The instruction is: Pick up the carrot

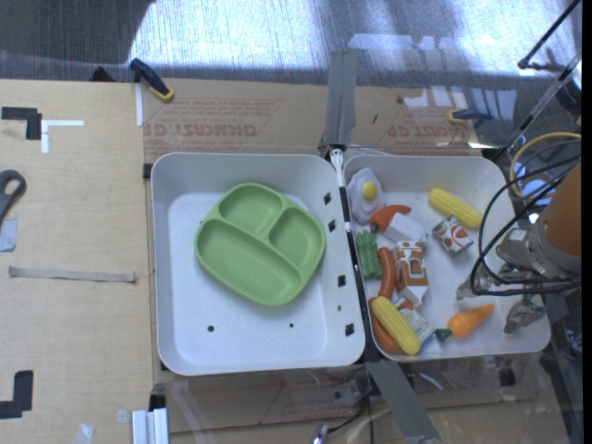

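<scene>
The left bin [176,276] holds a green divided plate [260,242], set a little toward 11 o'clock of the bin's middle, its three wells bare. Across the shared rim, the right bin [490,169] carries a crowd of toy food. A fried egg [366,190] sits at its 11 o'clock corner, a red pepper [388,215] just below it, and a corn cob [454,207] lies toward 1 o'clock. Small cartons [412,265] cluster at the centre (their print is too small to read). A second corn cob [395,325] lies at 7 o'clock. The carrot [469,321] rests on the bin floor at about 5 o'clock, orange body slanting up to the right, green top pointing left. The gripper [523,314] hangs just to the carrot's 3 o'clock, over the bin's right edge; whether its pincer stands wide or narrow cannot be told.
</scene>
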Available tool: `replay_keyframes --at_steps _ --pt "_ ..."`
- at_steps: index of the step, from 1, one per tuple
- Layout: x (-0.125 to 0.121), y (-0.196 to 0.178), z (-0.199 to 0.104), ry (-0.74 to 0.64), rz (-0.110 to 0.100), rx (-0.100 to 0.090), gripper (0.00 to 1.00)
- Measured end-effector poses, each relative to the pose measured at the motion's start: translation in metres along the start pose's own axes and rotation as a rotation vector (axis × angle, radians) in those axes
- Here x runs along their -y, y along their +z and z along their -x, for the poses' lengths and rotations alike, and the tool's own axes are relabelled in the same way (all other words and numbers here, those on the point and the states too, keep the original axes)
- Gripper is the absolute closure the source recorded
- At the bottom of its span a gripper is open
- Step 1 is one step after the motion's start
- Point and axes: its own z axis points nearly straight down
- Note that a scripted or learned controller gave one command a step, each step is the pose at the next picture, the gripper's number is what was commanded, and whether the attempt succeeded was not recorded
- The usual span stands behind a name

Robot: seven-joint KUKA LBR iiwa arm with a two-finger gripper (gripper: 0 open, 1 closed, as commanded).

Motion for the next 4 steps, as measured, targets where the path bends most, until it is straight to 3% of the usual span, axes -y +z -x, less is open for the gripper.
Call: replay_keyframes --at_steps 1,2,3,4 --pt "-0.006 0.010 -0.002 -0.280 0.007 -0.001 0.00" --pt "-0.032 0.011 0.020 -0.543 0.009 -0.004 0.00" --pt "-0.030 0.002 0.023 -0.540 0.005 0.000 1.00" --pt "-0.058 -0.062 0.080 -0.660 0.008 -0.002 1.00"
